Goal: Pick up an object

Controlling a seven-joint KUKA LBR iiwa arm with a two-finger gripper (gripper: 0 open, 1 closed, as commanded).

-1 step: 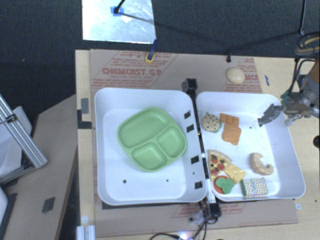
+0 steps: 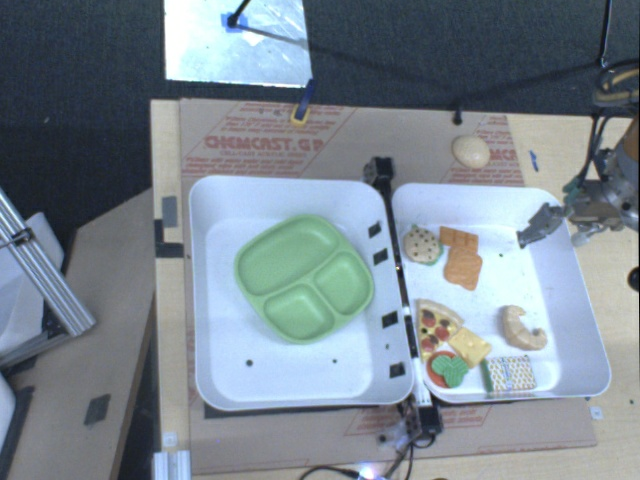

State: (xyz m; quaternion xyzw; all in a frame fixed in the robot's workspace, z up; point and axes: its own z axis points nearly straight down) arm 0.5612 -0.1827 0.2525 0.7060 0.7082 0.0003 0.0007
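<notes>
My gripper (image 2: 532,230) hangs over the upper right corner of the right bin (image 2: 585,313), apart from the toys below it. That bin holds a chocolate-chip cookie (image 2: 422,245), orange cracker pieces (image 2: 462,258), a croissant (image 2: 523,328), a pizza slice (image 2: 437,321), a yellow cheese wedge (image 2: 470,346), a red and green piece (image 2: 447,369) and a patterned wafer (image 2: 510,374). The nearest of them, the orange crackers, lie to the gripper's left. Nothing shows in the gripper's grasp.
A green divided plate (image 2: 302,278) lies in the left bin (image 2: 205,268). A beige egg-shaped object (image 2: 471,150) rests on the cardboard behind the right bin. A black divider (image 2: 392,268) runs between the bins. A shiny sheet (image 2: 236,26) lies at the back left.
</notes>
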